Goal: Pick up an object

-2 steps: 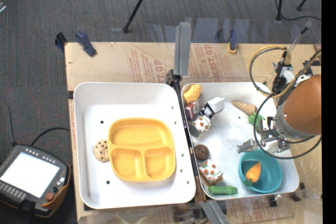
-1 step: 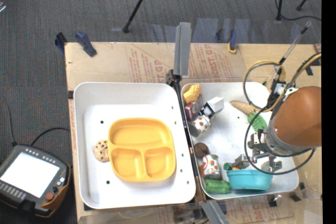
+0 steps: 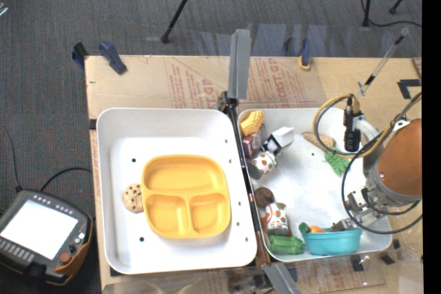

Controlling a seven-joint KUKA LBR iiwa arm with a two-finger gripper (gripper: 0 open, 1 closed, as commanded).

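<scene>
The tool (image 3: 355,211) hangs low at the near right corner of the right bin (image 3: 313,179), seemingly poised for a descent onto the clutter there; whether it is open or closed I cannot tell, as the wrist hides it. Just below and left of it lies a teal bowl (image 3: 333,242) — shallow, smooth-rimmed, with something orange at its edge — probably the likeliest target. Further left sit a green toy (image 3: 284,243), a small printed cup (image 3: 276,216) and, beyond, a yellow corn-like piece (image 3: 251,122). These crowd the bin's left wall, as if tumbled there. Well to the left, the other bin (image 3: 117,148) holds a yellow divided tray (image 3: 186,195) and a cookie (image 3: 132,197).
</scene>
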